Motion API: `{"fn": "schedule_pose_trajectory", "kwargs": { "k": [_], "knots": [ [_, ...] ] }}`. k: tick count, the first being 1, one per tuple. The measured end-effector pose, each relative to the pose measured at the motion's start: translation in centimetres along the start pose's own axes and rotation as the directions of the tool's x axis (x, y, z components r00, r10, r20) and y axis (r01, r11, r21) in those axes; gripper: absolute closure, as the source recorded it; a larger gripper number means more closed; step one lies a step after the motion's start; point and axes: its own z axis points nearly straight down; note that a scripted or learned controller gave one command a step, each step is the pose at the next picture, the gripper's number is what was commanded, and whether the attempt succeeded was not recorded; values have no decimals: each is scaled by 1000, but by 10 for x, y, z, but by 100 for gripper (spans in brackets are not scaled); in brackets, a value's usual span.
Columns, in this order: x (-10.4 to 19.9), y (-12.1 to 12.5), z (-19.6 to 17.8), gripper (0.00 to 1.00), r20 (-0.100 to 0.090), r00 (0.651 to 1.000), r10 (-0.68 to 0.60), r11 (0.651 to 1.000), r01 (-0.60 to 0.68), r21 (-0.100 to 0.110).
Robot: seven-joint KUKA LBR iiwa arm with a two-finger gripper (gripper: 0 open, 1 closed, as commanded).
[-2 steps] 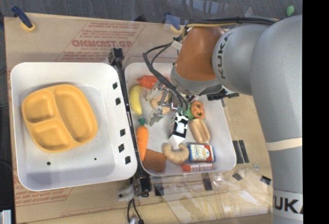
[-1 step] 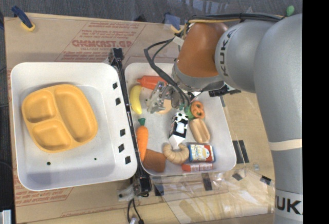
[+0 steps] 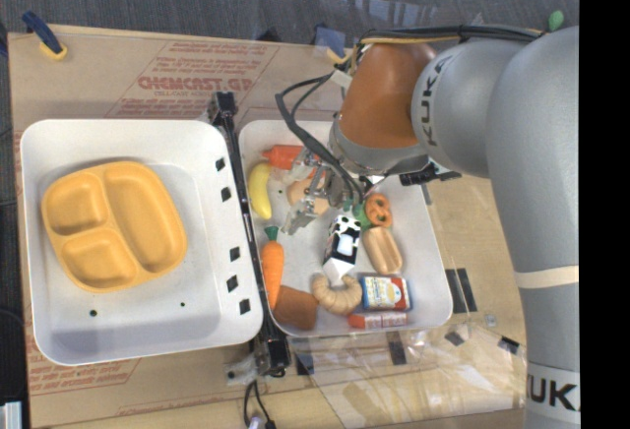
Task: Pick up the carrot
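The carrot (image 3: 273, 267) is orange with a green top and lies along the left wall of the right bin (image 3: 433, 260), pointing toward the front. My gripper (image 3: 307, 204) hangs over the middle of that bin, up and to the right of the carrot and apart from it. Its fingers (image 3: 295, 217) stand open with nothing between them. The arm's orange band and grey body cover the bin's back right part.
A yellow banana (image 3: 259, 192) and a red-orange item (image 3: 283, 157) lie behind the carrot. A brown bread piece (image 3: 295, 308), croissant (image 3: 338, 293), cow-patterned bottle (image 3: 342, 243), hot dog (image 3: 383, 251), pretzel (image 3: 377, 211) and can (image 3: 385, 293) crowd the right bin. The left bin (image 3: 59, 338) holds a yellow divided tray (image 3: 113, 223).
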Motion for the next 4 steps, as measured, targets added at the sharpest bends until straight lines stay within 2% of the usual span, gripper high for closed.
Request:
{"fn": "schedule_pose_trajectory", "kwargs": {
  "k": [1,2,3,4],
  "knots": [
    [-1,1,-11,100,4,1000,-5,1000,5,0],
    [-1,1,-11,0,4,1000,-6,1000,6,0],
    [-3,9,10,0,-5,988,153,988,-153,0],
    [3,8,10,0,-5,931,365,931,-365,3]
  ]
}}
